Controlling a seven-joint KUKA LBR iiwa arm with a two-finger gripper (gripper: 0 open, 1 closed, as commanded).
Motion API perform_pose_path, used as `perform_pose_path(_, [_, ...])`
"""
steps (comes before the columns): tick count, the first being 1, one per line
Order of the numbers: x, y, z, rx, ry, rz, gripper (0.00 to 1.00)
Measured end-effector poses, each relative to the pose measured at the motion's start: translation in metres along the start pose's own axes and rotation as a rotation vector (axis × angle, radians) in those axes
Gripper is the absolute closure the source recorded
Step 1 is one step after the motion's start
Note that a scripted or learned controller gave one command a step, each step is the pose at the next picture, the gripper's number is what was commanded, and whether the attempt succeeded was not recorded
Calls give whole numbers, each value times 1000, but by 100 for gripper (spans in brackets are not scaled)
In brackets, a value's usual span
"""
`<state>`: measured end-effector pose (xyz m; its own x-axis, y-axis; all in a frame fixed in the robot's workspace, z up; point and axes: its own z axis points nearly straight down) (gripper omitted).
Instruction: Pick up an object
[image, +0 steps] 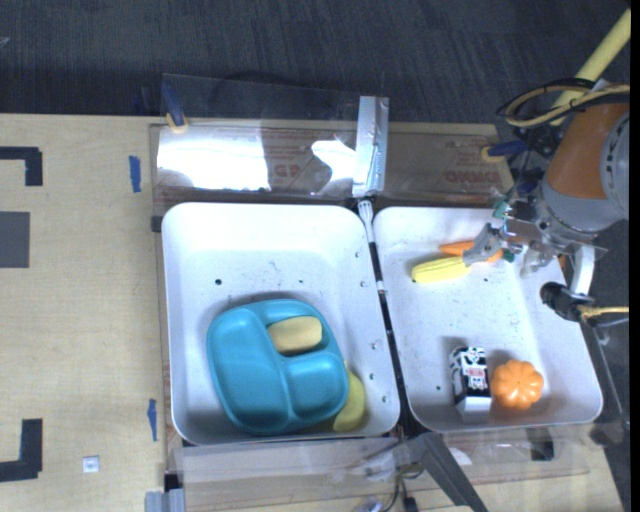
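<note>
Approach step. Claw (497, 243) hangs low in right bin (560, 330), beside corn cob (440, 269); open or closed, cannot tell. Next: centre over cob, descend.

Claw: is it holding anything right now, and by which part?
Cannot be told. The claw sits at the right end of the yellow corn, by an orange piece; a grip isn't visible.

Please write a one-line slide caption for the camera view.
End effector poised over corn and carrot in the right bin; blue tray in the left bin.
</note>
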<state>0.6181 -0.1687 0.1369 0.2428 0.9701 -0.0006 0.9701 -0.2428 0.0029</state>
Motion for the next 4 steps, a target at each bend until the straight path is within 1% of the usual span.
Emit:
perform_pose_path(1, [10, 42, 34, -2, -1, -184, 0])
perform_pose_path(2, [4, 37, 27, 18, -8, -181, 100])
perform_pose_path(3, [5, 38, 27, 18, -8, -182, 0])
perform_pose_path(4, [74, -10, 51, -1, 2, -293, 0])
